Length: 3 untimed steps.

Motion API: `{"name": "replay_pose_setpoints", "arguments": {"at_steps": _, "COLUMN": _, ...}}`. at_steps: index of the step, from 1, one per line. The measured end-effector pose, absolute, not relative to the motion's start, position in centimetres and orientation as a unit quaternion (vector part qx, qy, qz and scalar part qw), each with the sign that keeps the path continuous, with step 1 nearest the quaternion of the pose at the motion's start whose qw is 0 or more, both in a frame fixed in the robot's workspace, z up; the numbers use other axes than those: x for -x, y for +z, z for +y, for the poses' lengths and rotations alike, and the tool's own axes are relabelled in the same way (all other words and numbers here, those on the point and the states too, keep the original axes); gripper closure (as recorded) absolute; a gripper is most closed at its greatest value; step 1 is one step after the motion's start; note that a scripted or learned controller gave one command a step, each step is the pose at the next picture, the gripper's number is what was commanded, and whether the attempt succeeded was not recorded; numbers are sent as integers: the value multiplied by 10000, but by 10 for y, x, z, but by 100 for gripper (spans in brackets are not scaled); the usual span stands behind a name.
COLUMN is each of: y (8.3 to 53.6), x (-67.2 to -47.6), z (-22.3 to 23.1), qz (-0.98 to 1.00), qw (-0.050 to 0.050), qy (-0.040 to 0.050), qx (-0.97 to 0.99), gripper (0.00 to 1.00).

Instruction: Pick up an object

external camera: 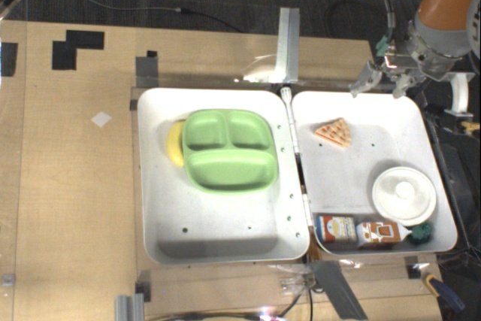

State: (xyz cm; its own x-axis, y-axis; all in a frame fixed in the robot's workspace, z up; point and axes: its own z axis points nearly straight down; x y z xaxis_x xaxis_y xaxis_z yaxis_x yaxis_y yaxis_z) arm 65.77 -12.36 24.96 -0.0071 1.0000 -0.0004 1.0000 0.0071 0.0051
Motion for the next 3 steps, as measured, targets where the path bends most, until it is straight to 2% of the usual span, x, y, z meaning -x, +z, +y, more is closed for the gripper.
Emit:
{"name": "replay_pose_setpoints", "arguments": {"at_steps": 1, "y": 116, "x": -656, "z": -85, "qz": 7070, "qw": 6, "qy": 7, "qx": -7073, "gripper": 0}}
{"name": "replay_pose_setpoints", "arguments": {"at_steps": 2, "y": 99, "x": -630, "z": -86, "qz": 7519, "qw": 144, "qy": 94, "qx": -6591, "gripper": 0}}
{"name": "replay_pose_setpoints", "arguments": {"at_steps": 3, "y": 92, "x": -672, "z": -103, "qz": 7702, "qw": 48, "qy": 32, "qx": -6377, "gripper": 0}}
